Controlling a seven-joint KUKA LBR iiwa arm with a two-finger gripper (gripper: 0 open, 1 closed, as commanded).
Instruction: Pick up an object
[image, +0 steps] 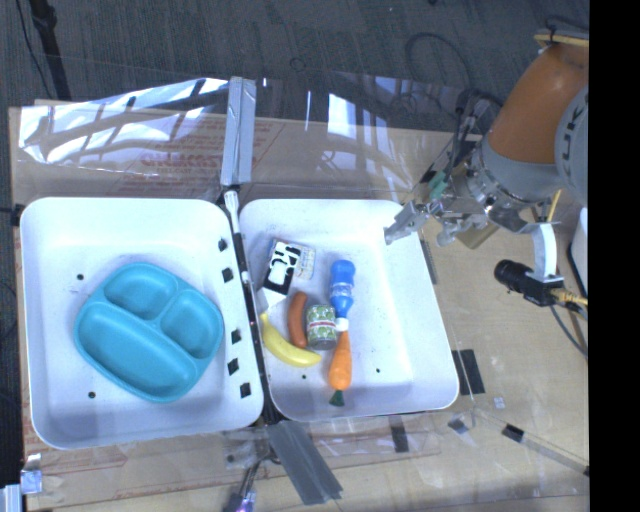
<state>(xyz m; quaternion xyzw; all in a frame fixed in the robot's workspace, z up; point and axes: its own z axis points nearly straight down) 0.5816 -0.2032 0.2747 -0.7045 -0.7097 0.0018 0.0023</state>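
The right bin (400, 350) holds a blue bottle (342, 283), a black-and-white printed card or box (289, 266), a brown sausage (297, 317), a small green-labelled can (321, 326), a yellow banana (284, 345) and an orange carrot (341, 365). They lie bunched in the bin's left half. My gripper (412, 222) hovers over the bin's far right corner, apart from all of them and above them. Nothing shows between its fingers.
The left bin (50, 260) carries a blue divided tray (150, 330). A metal divider (237, 130) runs between the bins at the back. The right half of the right bin floor is bare white.
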